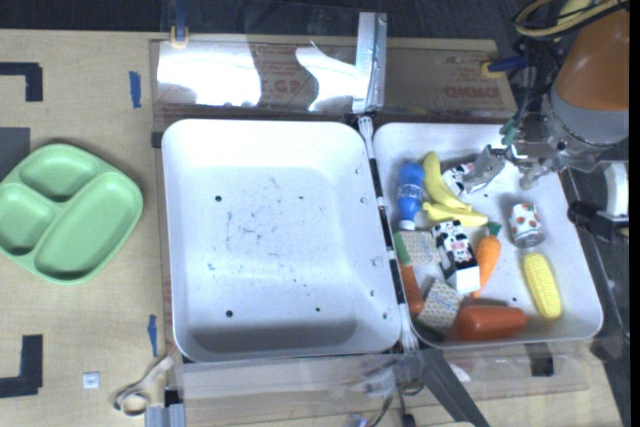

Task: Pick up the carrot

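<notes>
Wooden counter [100, 335] carries two bins; small orange carrot [488, 260] lies untouched in the right bin, tool [497, 160] spread, holding nothing.

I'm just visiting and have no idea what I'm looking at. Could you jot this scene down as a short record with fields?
arm: grey with orange band, reaching in from the right
gripper: above the right bin's upper part, holding nothing visible
right bin: holds a carrot, banana, corn cob, blue bottle and other small items
carrot: lying apart from the gripper, not picked up
left bin: white
green divided plate: on the bench, left of the bins
</notes>
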You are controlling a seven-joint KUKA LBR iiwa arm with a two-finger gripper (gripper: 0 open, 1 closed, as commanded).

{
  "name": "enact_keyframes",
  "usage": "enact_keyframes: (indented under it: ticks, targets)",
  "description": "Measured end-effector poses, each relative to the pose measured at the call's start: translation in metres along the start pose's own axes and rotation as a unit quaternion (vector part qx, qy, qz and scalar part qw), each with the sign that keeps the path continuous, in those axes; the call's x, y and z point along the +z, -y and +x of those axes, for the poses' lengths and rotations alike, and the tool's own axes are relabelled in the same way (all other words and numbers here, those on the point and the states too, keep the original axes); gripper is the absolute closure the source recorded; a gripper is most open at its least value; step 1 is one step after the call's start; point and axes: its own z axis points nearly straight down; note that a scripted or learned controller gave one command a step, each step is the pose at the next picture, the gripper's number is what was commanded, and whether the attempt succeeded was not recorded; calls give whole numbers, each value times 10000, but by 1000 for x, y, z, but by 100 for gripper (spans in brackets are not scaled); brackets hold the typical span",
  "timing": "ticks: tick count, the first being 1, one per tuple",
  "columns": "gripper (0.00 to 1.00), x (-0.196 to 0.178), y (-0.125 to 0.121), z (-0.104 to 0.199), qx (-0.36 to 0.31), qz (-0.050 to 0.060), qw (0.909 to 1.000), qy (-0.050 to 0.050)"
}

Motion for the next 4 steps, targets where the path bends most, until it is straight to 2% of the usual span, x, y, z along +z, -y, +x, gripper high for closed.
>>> enact_keyframes:
  ticks: [1, 2, 3, 4]
  targets:
    - [0, 88, 45, 10, -135, -130, 9998, 12]
    - [0, 78, 81, -40, -731, -56, 9973, 21]
    - [0, 78, 81, -40, -731, -56, 9973, 21]
    - [0, 95, 66, -55, -180, -177, 9997, -4]
